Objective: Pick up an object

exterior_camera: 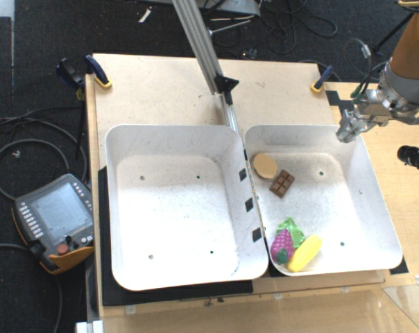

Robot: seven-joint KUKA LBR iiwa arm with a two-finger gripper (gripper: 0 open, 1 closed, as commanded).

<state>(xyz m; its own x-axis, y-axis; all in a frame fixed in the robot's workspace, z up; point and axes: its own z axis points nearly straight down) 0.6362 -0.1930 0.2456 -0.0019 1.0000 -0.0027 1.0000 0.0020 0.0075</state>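
Note:
The right bin (362, 186) holds a round tan cookie-like disc (265, 165) near its far left corner, with a brown chocolate-bar piece (283, 183) just beside it. Near the bin's front left lie a bunch of purple grapes with green leaves (284, 241) and a yellow corn cob (304, 253), touching each other. My gripper (347, 131) hangs over the far right corner of the right bin, well away from all the objects, with nothing seen in it.
The left bin (126, 151) sits beside the right one. A slanted metal rail (199, 37) runs from the top down to the divide between the bins. Yellow clamps (98, 75) hold the board's far corners. A teach pendant (53, 220) lies at the left.

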